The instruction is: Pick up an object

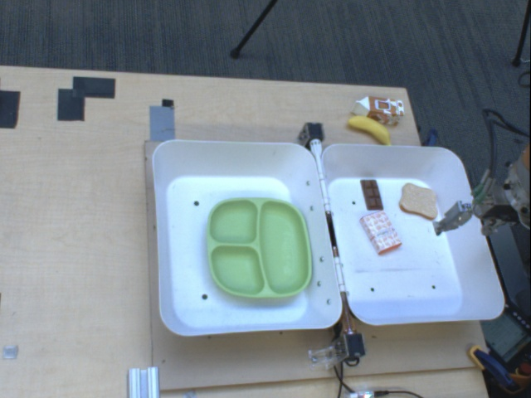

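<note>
The right bin (465,301) holds three objects: a slice of bread (418,200) near its far right, a brown chocolate bar (371,192) to the left of it, and a red-and-white checked packet (380,231) just in front of the bar. My gripper (466,206) hovers over the right side of this bin, just right of the bread. It is open, with nothing between its fingers. One fingertip (452,220) points left toward the bin's middle.
The left bin (178,305) carries a green divided plate (259,248). A banana (368,128) and a small carton (382,106) lie on the bench behind the right bin. A hinge strip (328,222) runs between the bins.
</note>
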You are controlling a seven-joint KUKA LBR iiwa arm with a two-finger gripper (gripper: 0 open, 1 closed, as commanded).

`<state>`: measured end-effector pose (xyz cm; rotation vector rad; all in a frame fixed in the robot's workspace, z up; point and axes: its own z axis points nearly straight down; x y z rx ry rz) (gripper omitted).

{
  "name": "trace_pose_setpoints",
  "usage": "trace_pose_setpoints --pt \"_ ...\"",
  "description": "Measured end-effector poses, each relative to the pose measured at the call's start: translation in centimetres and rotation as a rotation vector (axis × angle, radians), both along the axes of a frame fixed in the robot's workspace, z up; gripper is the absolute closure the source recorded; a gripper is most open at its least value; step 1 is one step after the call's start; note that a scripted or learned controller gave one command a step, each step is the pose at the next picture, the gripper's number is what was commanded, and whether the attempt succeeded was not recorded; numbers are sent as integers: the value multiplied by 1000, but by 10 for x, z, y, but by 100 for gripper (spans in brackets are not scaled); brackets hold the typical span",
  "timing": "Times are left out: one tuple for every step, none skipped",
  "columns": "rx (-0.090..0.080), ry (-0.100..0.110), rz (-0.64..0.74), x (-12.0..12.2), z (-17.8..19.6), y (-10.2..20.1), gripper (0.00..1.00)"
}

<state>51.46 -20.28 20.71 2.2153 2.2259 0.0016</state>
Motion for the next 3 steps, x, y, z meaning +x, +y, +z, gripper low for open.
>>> trace_pose_setpoints --pt "-2 -5 -2 -23 -121 11 0" --pt "-2 -10 -1 -21 -109 11 100" --pt "-2 -10 -1 -21 -110 11 0"
